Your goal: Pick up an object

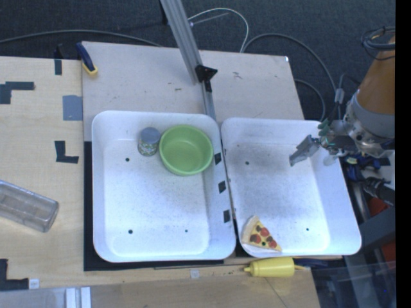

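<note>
My gripper [300,153] hangs over the back right part of the right bin [334,191], reaching in from the right, with nothing seen in it. A toy pizza slice [260,234] lies in that bin's front left corner, well away from the gripper. The left bin [106,191] holds a green bowl [186,149] at its back, and a small grey can [148,141] stands touching the bowl's left side.
A yellow bottle [273,267] lies on the bench just in front of the right bin. A clear plastic container [26,207] rests far left. A slanted metal pole [185,31] comes down to the back of the bins' divide. Cables run behind the bench.
</note>
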Motion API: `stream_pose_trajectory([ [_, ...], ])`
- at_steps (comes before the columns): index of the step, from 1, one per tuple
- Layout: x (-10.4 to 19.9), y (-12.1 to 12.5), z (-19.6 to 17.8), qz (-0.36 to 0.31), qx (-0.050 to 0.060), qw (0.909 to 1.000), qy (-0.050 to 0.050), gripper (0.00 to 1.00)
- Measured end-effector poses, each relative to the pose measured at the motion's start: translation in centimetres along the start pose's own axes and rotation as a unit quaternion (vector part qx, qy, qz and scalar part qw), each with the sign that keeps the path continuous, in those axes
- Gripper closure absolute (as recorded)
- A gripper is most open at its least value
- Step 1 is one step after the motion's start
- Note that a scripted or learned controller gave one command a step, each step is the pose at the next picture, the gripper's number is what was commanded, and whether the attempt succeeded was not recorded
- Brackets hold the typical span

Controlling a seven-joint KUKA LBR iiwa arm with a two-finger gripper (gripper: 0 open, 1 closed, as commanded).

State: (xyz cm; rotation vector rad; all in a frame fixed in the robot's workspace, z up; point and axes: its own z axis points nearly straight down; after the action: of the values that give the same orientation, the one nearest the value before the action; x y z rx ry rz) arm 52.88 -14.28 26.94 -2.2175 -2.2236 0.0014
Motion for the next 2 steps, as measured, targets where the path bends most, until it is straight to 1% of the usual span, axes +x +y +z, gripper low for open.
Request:
stream_pose_trajectory([
  [1,0.0,0.0,0.0,0.0,0.0,1.0,0.0,0.0],
  [2,0.4,0.9,5.6,0.0,0.003,1.0,0.0,0.0],
])
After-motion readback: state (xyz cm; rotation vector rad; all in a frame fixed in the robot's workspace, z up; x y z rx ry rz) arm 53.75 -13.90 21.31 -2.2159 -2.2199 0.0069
